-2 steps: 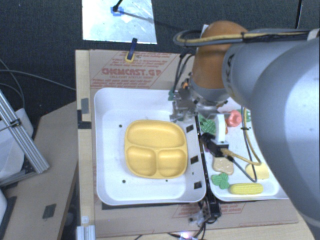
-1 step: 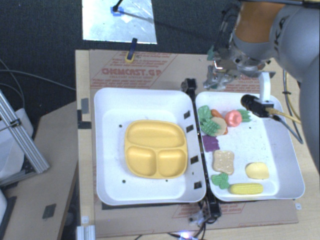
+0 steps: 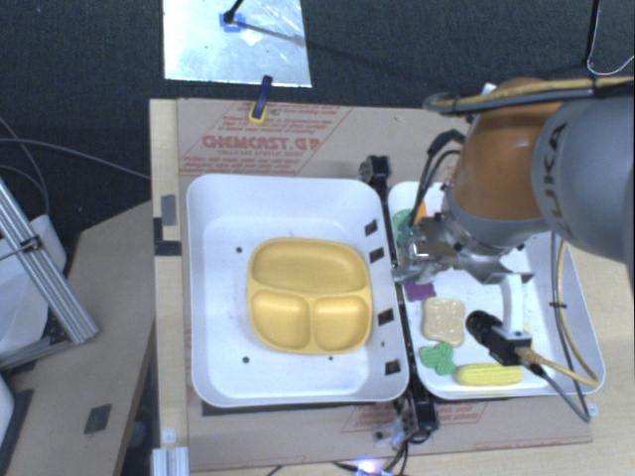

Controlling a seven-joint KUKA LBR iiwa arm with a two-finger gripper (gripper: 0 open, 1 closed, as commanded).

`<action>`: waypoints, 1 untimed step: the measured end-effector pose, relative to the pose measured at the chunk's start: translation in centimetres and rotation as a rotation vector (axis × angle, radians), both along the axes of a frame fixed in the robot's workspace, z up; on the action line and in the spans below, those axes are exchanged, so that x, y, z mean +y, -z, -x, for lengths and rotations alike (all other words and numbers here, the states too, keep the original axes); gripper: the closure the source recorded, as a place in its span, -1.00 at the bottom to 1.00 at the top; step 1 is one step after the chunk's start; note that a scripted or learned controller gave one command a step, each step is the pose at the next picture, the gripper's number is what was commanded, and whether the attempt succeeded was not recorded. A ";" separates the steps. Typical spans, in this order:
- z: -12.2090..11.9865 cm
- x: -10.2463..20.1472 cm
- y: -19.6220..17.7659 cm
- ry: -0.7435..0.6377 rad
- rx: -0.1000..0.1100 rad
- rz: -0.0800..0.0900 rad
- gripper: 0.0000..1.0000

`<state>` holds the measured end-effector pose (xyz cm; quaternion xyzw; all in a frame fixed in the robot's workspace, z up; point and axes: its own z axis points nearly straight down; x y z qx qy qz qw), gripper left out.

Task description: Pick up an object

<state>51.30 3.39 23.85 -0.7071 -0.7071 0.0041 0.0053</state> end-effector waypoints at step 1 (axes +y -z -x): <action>1.2 -0.1 -8.3 -0.004 -0.022 0.000 1.00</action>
